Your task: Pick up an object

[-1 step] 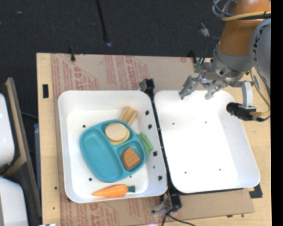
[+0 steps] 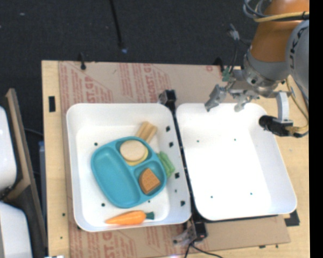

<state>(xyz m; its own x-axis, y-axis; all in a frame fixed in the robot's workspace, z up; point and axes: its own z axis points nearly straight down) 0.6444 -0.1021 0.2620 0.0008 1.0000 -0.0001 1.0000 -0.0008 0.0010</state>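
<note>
- Camera view: the gripper hangs over the far edge of the right bin, near that bin's top left corner, with its two fingers spread apart and nothing between them.
- The arm's orange band shows at the upper right, above the grey wrist.
- The left bin holds all the objects; they lie well apart from the gripper.
- A teal divided tray lies tilted in the middle of the left bin.
- A round tan cookie-like disc sits in the tray's upper compartment, and a brown waffle-textured square in the compartment below it (what food these toys stand for is hard to tell).
- A tan wooden block lies just beyond the tray's upper edge, touching or nearly touching it.
- A small green piece lies against the tray's right side.
- An orange toy carrot with a green top lies along the near wall of the left bin.
</note>
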